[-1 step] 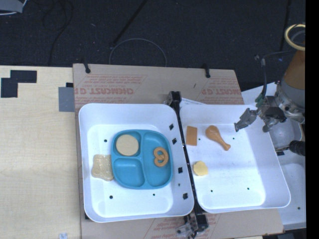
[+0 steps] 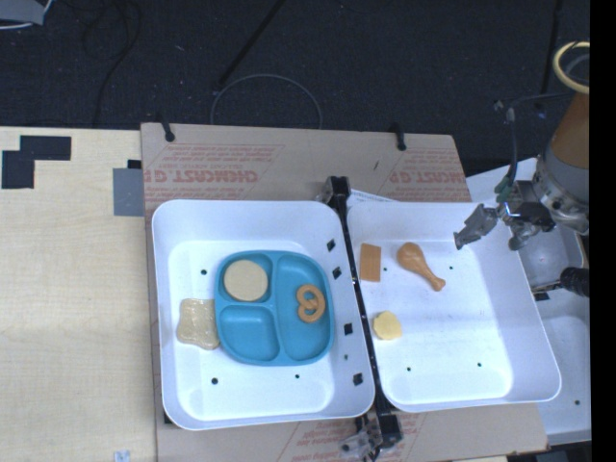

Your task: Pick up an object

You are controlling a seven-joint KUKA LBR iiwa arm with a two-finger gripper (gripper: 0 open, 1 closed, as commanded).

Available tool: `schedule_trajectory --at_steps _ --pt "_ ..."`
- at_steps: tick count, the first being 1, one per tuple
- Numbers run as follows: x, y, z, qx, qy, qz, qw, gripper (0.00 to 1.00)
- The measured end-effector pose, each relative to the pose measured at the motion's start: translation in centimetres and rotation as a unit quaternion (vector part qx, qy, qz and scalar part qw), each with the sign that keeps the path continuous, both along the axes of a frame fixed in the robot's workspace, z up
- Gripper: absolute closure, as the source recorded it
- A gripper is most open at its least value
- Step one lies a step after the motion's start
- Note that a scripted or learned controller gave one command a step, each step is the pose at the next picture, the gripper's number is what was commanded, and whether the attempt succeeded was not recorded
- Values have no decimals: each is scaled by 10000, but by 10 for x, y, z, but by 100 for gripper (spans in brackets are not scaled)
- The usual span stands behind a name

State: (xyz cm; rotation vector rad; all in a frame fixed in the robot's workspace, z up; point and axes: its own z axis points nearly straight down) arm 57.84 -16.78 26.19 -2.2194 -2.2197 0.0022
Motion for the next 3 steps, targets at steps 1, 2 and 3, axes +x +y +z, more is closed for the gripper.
schedule_trajectory --at_steps 1,2,3 --pt "-6 -1 -45 3 17 -2 10000 0" --pt "-3 2 -88 3 15 -1 10000 0" --pt "-6 3 -153 8 28 -6 10000 0"
